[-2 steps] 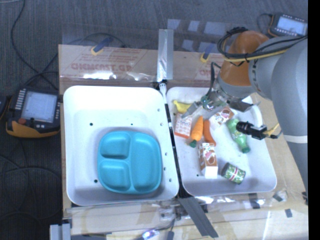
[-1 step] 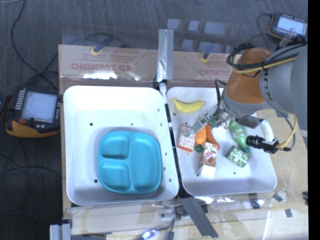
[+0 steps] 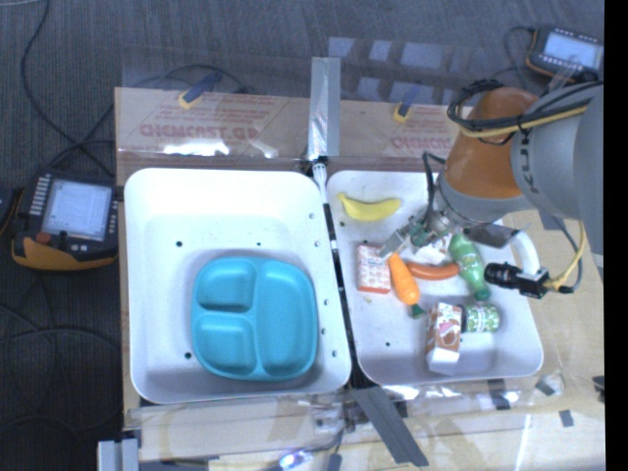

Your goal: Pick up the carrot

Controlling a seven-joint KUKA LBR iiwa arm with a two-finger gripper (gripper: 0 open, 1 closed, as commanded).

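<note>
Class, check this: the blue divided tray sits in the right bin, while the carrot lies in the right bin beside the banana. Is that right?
Not quite. The camera view shows the blue divided tray in the left bin, not the right. The carrot does lie in the right bin, near the banana.

Probably robotics lab: teach pendant [image 3: 67,219], floor cables [image 3: 29,27], bins [image 3: 167,204].

My arm [image 3: 549,165] is grey with an orange band. I see an orange carrot [image 3: 403,279], yellow banana [image 3: 370,206], green bottle [image 3: 470,263], blue tray [image 3: 255,316], white bins [image 3: 157,204].
</note>
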